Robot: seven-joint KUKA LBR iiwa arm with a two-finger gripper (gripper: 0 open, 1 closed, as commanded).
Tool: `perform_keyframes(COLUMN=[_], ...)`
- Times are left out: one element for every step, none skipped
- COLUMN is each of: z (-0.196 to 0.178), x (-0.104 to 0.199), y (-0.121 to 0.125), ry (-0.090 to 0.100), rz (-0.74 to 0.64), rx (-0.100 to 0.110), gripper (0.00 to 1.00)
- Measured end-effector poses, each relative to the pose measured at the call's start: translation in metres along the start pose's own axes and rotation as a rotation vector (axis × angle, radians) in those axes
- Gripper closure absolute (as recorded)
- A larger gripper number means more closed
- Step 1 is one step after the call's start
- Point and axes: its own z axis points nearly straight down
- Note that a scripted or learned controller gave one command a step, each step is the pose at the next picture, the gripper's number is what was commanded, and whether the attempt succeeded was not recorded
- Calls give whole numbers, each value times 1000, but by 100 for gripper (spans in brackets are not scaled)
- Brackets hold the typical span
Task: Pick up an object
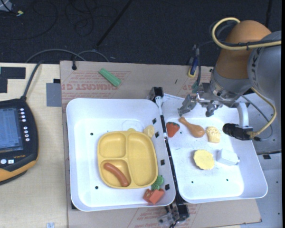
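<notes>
Gripper (198, 106): fingers spread, holding nothing, above right bin (256, 186). Nearest item: drumstick (192, 126). Advice: centre over its shaft, descend straight, close across the narrow part.

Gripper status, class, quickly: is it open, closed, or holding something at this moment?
Gripper: open, holding nothing; it hangs above the far edge of the right bin, just beyond the toy drumstick.

The arm (256, 56) is running off the right edge, its upper part cut away. The hand (199, 104) is hanging over the right bin's (247, 186) far rim, covering it there; its finger gap is too small to judge.
</notes>
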Motion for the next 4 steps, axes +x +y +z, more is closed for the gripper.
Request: perform_keyframes(z=[-10, -10, -172, -180], x=[-1, 27, 31, 57], y=[0, -60, -97, -141], ry=[1, 1, -1, 0], rz=[0, 2, 0, -2], rx=[1, 5, -19, 0], gripper=[100, 100, 100, 100])
